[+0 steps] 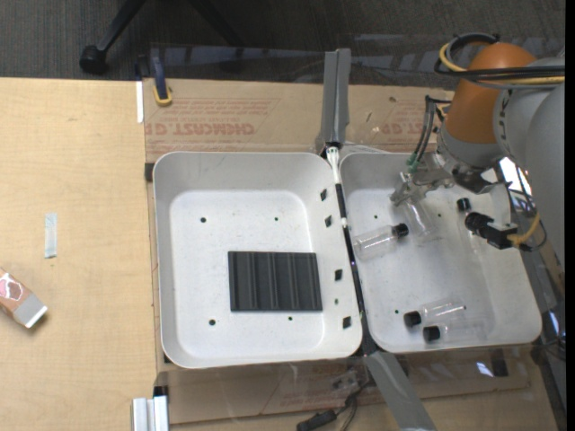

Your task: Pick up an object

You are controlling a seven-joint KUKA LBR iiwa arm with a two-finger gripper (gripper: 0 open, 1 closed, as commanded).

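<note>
Objects for picking sit in your right bin (pixel 503 330): a clear vial with a dark cap (pixel 381 237) lies near its left wall, another clear tube with a black cap (pixel 435 313) lies toward the front, with a small black cap (pixel 431 333) just beside it, and a small black piece (pixel 464 205) rests farther back. Your left bin (pixel 180 330) holds a dark ribbed rectangular block (pixel 275 281), lying flat near its middle with bare white floor all around it. The claw (pixel 409 193) hovers over the back left part of the right bin, apart from the vial; you cannot tell how far its fingers are spread, and nothing visible sits between them. On the tabletop (pixel 72 151) to the left, well apart from the bins, lie a small pale strip (pixel 50 235) and a red and grey item (pixel 20 300) at the edge.
</note>
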